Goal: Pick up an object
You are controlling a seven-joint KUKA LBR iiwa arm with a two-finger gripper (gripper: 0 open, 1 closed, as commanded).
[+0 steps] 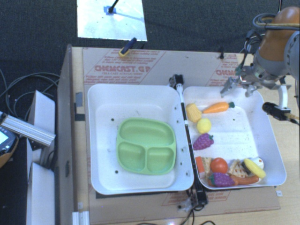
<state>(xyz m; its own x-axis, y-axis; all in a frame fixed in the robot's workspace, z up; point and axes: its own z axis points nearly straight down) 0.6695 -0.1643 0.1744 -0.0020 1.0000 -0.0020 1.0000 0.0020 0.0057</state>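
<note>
Hovering over right bin's (269, 125) far rim | gripper (238, 87) jaws spread, nothing between | carrot (217, 108) just below jaws | corn (193, 112), lemon (204, 125) further below-left

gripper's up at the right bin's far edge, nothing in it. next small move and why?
Probably lower the gripper a little toward the carrot. It is the nearest item, lying just below the open fingers with bare bin floor around it, apart from the corn.
</note>
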